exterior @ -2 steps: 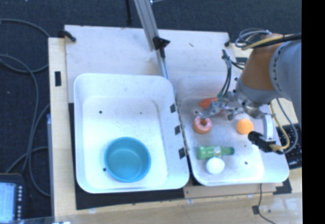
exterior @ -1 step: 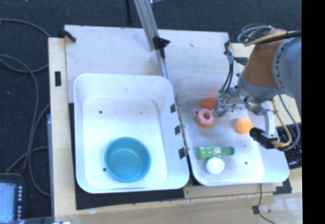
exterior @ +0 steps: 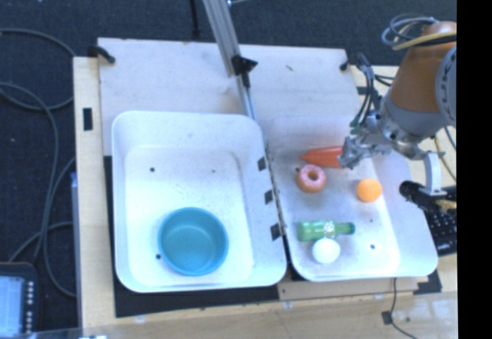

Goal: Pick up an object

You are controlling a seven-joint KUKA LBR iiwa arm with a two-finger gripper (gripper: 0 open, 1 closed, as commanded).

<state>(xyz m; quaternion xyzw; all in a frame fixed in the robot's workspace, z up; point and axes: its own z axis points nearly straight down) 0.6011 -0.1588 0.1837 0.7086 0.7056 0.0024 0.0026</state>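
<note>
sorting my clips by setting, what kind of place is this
Probably a robotics lab bench: a robot arm reaches over two white bins holding toy items like a pink donut, with loose cables on dark carpet.

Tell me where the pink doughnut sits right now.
The pink doughnut lies in the right bin, toward its far left part, just below the red-orange carrot-like piece. The orange ball is to its right and the green bottle nearer the camera.

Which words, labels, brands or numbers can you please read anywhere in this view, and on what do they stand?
None can be read.
green bottle: any label is too small and blurred to read.
blue bowl, pink doughnut, orange ball, white ball, red object by the pincer: no print visible.
</note>
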